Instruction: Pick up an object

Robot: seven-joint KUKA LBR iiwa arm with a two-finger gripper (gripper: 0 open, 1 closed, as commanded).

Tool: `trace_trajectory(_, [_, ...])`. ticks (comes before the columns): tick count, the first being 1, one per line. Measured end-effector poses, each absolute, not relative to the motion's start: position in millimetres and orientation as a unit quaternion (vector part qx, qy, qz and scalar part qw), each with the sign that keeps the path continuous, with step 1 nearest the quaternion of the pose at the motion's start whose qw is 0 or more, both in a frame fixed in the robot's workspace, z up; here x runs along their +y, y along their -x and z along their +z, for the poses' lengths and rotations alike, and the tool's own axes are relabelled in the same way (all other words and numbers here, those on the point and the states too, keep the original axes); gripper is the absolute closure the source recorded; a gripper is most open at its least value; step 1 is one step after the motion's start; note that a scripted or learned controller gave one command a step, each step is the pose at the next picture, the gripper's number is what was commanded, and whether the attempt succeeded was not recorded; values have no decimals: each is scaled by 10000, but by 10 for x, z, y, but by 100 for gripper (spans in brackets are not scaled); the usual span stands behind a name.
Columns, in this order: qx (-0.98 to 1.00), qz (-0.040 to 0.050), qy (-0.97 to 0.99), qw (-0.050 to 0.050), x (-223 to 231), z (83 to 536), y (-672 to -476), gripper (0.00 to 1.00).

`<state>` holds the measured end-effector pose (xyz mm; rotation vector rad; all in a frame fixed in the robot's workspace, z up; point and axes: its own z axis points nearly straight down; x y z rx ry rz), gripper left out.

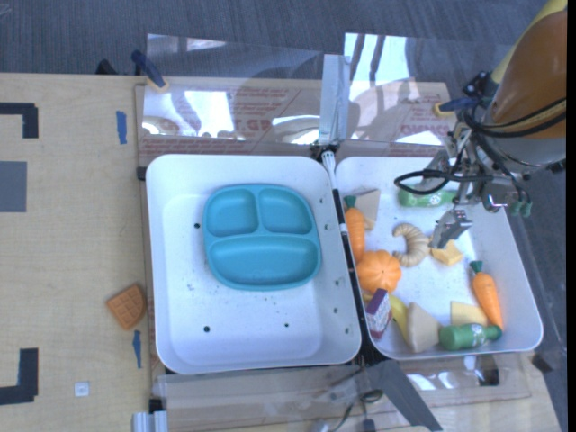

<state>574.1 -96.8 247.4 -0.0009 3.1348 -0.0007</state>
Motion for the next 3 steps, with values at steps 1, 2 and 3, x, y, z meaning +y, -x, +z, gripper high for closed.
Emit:
trace_trajectory(1, [9991,7,-418,-25,-1386,1153,-5521,0])
trace_trajectory(2, [10000,-8,-66,65,-1065,897,-6066,0])
trace_trajectory(3, [9978,-1,-654,62,-1297,900,-5550,0])
